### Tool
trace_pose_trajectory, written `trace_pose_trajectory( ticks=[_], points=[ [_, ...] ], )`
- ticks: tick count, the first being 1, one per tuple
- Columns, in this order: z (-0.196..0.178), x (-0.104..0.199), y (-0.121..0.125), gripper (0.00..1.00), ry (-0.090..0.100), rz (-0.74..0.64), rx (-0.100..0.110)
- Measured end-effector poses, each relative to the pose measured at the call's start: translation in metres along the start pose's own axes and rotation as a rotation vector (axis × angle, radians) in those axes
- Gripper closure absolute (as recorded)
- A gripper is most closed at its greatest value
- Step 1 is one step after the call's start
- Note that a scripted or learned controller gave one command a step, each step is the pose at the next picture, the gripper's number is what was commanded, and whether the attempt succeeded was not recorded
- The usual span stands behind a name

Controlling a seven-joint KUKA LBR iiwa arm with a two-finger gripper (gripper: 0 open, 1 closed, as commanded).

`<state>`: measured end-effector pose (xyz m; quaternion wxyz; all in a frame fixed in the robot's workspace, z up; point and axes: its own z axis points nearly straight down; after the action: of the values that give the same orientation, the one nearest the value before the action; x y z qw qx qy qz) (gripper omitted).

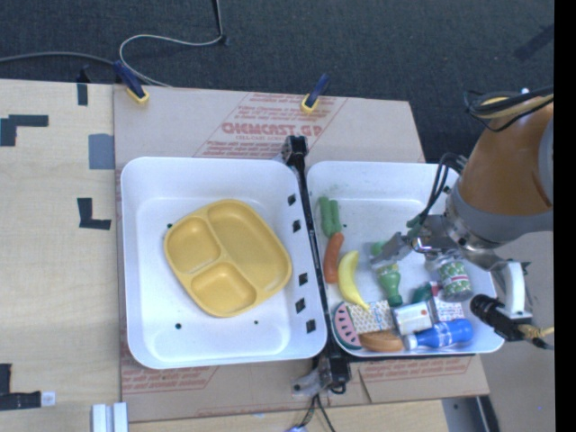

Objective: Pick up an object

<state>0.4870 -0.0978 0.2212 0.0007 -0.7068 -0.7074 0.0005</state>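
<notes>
While left bin (144, 331) holds a yellow tray (227, 256), right bin (378, 176) has toys at 6 o'clock; gripper (402, 244) grip state unclear.

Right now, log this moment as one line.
claw: over right bin, above green bottle | grasp: unclear | yellow tray: left bin

tray (228, 256) in left bin (144, 241), toys perhaps crowding right bin (378, 174)
</notes>
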Motion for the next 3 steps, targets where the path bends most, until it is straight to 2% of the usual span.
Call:
trace_pose_trajectory(
  ticks=[1,2,3],
  points=[
    [0.091,-0.0078,0.0356,0.0,0.001,0.0,0.001],
    [0.0814,-0.0073,0.0359,1.0,0.002,0.0,0.001],
    [0.0815,-0.0073,0.0358,0.0,0.002,0.0,0.001]
  ],
)
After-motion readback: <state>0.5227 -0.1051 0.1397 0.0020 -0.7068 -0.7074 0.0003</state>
